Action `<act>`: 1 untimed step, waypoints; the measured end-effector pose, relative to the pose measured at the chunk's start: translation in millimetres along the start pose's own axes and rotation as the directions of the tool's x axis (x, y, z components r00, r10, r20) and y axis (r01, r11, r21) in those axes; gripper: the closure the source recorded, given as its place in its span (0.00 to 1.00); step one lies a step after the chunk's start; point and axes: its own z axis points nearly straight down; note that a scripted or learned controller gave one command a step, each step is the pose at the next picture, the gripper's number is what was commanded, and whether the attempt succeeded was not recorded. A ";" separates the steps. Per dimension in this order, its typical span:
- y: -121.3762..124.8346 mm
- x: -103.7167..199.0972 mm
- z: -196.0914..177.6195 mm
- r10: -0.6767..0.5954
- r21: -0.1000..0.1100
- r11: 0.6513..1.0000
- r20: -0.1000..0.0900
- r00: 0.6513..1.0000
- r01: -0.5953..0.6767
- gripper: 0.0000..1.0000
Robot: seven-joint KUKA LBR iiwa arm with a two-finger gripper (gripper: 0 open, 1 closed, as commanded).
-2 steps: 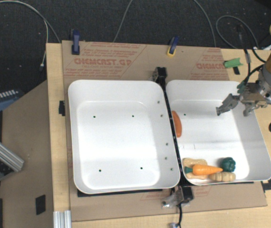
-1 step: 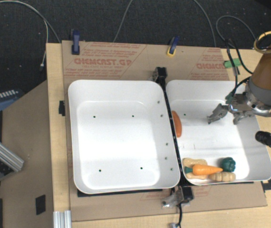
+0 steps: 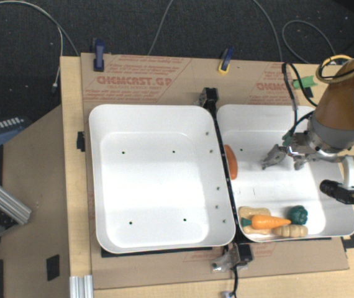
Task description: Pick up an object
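Off to the gripper's far left sits the left bin [image 3: 158, 179]. Nearer, still left of the gripper, an orange thing [image 3: 231, 161] lies against the right bin's [image 3: 270, 120] dividing wall, long axis running up and down the view. Left and below the gripper, a carrot [image 3: 269, 223] lies crosswise, tip pointing right, beside pale pieces [image 3: 292, 231] and a green lump [image 3: 299, 215]. The gripper [image 3: 285, 157] hangs over bare floor, fingers spread wide, holding nothing. To my eye the pick isn't begun.
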 end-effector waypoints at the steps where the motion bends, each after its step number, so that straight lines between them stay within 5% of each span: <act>1: -0.3 0.4 24.9 0.000 -0.001 1.000 0.000 1.000 0.000 0.00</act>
